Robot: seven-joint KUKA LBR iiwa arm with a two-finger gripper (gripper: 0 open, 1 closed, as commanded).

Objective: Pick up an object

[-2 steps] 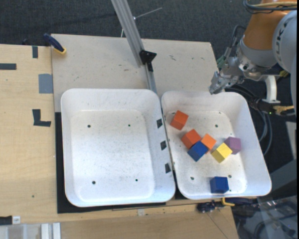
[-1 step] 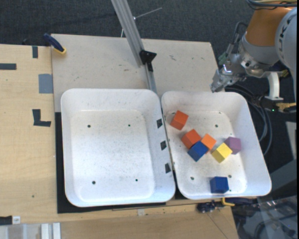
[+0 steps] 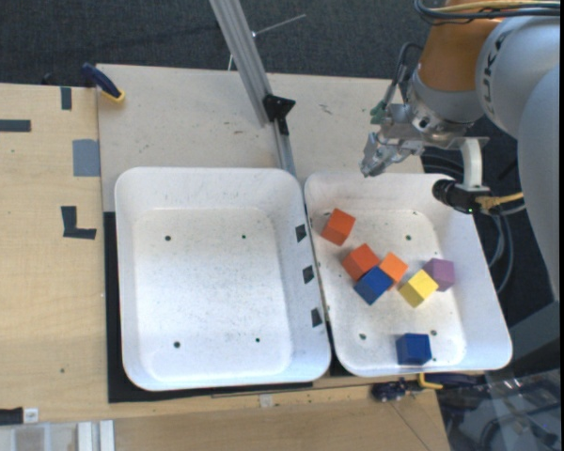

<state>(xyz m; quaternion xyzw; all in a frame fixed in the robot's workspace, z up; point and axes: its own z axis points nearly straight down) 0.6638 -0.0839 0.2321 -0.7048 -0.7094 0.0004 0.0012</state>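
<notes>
You see a pale wooden bench; right white plastic bin holds seven coloured blocks, gripper at its 12 o'clock, jaw state unclear.

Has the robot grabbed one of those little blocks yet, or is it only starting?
Only starting, it seems. Nothing looks picked up: the orange block, yellow block and the other blocks all lie in the right bin. The hand hangs above that bin's far edge, nothing visibly in it. Reaching down, gripping and lifting are all left.

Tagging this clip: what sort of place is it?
Most likely a robotics lab grasping bench: a grey-and-orange arm above two white bins, toy blocks in the right one, tape marks on the plywood top.
</notes>
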